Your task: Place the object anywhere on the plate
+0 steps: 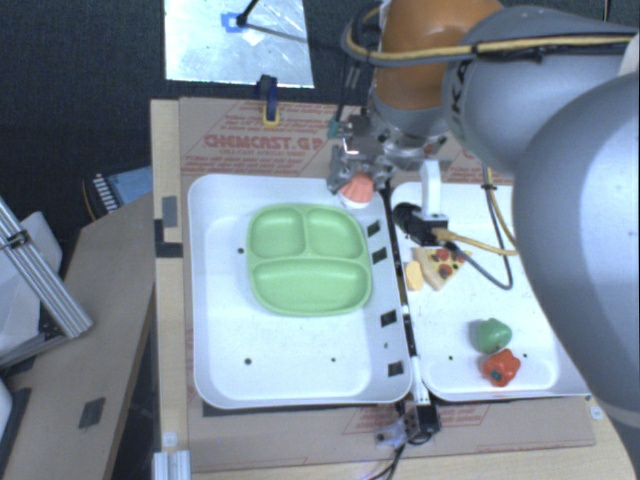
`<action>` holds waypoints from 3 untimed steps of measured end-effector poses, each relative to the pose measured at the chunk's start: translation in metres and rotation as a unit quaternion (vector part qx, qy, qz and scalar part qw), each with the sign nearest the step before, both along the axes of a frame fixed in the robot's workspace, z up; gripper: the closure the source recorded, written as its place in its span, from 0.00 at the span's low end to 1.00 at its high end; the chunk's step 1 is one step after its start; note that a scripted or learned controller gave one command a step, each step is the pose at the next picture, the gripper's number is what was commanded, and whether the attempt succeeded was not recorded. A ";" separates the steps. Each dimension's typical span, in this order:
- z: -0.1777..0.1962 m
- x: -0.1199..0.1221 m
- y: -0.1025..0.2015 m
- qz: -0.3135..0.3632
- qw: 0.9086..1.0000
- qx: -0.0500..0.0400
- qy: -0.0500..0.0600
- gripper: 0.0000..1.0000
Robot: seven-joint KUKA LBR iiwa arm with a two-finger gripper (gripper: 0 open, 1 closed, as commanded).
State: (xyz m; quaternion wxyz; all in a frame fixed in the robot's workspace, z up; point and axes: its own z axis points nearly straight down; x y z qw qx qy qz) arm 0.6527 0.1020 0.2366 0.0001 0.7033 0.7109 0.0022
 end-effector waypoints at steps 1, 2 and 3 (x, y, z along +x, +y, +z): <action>-0.007 -0.016 0.056 -0.001 1.000 0.000 0.001 1.00; -0.007 -0.012 0.042 -0.005 1.000 -0.001 0.001 1.00; -0.007 -0.012 0.043 -0.005 1.000 -0.001 0.001 0.00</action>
